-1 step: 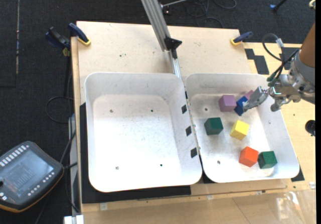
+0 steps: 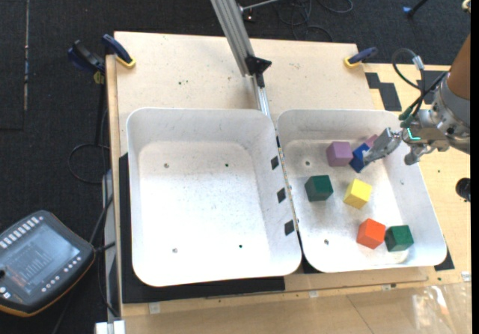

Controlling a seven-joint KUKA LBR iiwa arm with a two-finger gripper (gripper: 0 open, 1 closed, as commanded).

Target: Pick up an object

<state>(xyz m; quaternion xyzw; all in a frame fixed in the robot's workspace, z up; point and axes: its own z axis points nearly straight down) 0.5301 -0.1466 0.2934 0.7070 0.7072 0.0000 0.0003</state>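
Several cubes lie in the right bin. A purple cube and a blue cube sit at the back. A dark green cube and a yellow cube are in the middle. An orange cube and a second green cube rest near the front right corner. My gripper reaches in from the right, low over the bin's back part, its tip right against the blue cube. A small pinkish piece shows just behind the tip.
The left bin stands beside the right one, sharing a middle wall. A slanted metal bar rises from the back of the bench. A teach pendant lies at the front left.
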